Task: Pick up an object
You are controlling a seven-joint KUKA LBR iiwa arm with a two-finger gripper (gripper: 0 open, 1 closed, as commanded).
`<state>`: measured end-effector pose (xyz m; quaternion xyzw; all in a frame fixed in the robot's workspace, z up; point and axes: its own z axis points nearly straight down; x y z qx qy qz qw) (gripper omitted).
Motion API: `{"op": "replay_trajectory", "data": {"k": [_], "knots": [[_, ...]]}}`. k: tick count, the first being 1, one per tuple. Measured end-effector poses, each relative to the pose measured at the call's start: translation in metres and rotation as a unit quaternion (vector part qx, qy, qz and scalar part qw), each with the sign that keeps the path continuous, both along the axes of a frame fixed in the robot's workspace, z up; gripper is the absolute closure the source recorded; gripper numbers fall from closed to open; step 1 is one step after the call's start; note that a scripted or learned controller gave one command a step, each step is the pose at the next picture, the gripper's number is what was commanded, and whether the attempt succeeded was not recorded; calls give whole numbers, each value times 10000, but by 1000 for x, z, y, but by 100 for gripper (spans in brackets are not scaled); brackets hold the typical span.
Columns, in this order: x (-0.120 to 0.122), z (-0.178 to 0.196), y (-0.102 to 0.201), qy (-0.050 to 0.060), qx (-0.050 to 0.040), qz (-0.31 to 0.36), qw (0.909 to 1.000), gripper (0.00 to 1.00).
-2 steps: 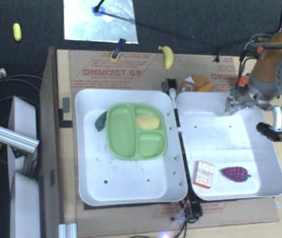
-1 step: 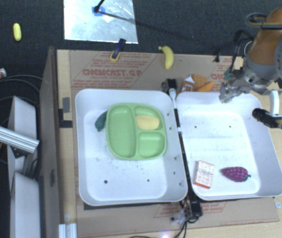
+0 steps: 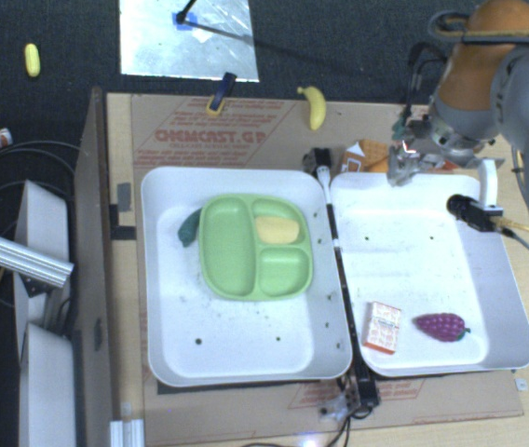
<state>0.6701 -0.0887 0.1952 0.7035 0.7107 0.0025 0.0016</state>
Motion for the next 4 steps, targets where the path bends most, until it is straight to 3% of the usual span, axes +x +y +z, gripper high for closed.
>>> {"op": "replay_trajectory", "data": {"k": [1, 2, 3, 4], "knots": [[-1, 5, 63, 13, -1, -2, 10000, 100], [-1, 51, 23, -2, -14, -52, 10000, 100], [-1, 30, 36, 21, -9, -26, 10000, 100], [-18, 87, 18, -5, -12, -47, 10000, 100]]}}
